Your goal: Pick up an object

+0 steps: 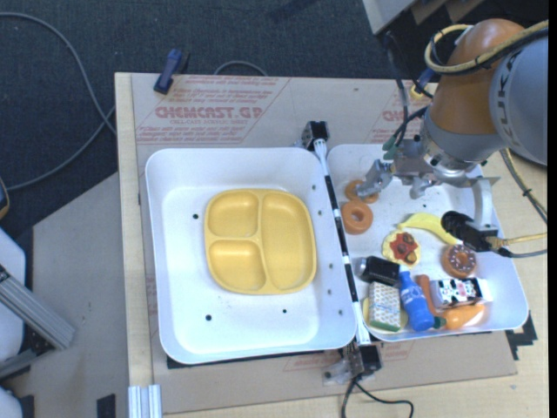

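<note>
My gripper (399, 181) hangs over the far part of the right bin (513, 296), open, with bare bin floor between its fingers. One fingertip (374, 179) is close to a brown round piece (358, 191) at the bin's left wall. Just in front of that lies a tan donut (357, 218). A yellow banana (426, 225), a small pizza (403, 247) and a chocolate donut (459, 260) lie nearer the middle. At the front are a black block (380, 271), a blue bottle (414, 300), a sandwich (385, 308) and an orange carrot (462, 317).
The left bin (174, 233) holds a yellow divided plate (259, 240). A black clamp (315, 132) sits at the far end of the rim between the bins. A blue object (168, 70) lies on the bench beyond the bins.
</note>
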